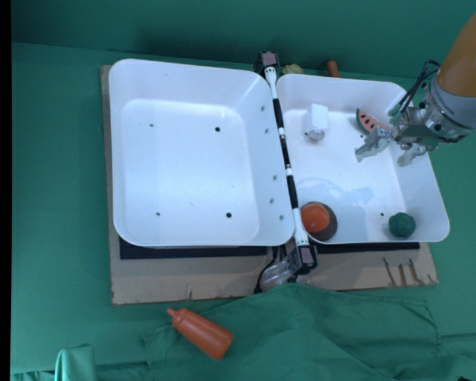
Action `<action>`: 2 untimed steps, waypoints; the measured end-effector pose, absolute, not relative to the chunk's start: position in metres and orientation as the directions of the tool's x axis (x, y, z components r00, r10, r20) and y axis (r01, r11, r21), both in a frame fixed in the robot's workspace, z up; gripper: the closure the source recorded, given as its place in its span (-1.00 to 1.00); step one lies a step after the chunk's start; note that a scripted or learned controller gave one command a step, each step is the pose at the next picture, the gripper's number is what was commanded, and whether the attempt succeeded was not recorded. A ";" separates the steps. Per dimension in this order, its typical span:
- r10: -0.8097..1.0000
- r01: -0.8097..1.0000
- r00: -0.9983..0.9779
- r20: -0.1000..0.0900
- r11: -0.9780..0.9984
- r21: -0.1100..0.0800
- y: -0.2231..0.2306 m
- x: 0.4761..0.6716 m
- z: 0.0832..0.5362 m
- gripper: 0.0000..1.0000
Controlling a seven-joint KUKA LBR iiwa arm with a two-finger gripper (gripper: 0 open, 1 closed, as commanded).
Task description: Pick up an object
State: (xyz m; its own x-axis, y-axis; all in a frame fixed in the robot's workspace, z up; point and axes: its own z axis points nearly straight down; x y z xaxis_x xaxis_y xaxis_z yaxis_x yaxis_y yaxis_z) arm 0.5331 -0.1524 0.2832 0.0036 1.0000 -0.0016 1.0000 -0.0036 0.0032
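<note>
My gripper (389, 150) hangs over the right bin (428, 189) near its far right side, with its two fingers spread open and nothing between them. A red watermelon slice (370, 121) lies just behind the left finger. A white block (316, 120) sits at the bin's far left. An orange and brown ball (318, 219) rests in the near left corner. In the near right corner lies a dark green ball (401, 225).
The left bin (135, 94) adjoins the right one along a black and white divider (285, 165). An orange bottle (200, 332) lies on the green cloth in front of the bench. A small orange piece (332, 67) sits behind the right bin.
</note>
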 end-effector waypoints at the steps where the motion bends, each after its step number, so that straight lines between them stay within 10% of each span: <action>1: 1.000 1.000 0.010 -0.001 -0.010 -0.005 -0.190 0.503 0.209 -1.00; 2: 1.000 1.000 0.006 -0.008 -0.005 0.020 -0.179 0.479 0.184 -1.00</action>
State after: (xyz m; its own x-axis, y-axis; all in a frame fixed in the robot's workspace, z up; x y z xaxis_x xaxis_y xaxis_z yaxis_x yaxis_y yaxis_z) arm 0.4791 -0.1791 0.1840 0.0055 1.0000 -0.0081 0.9998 -0.0054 0.0195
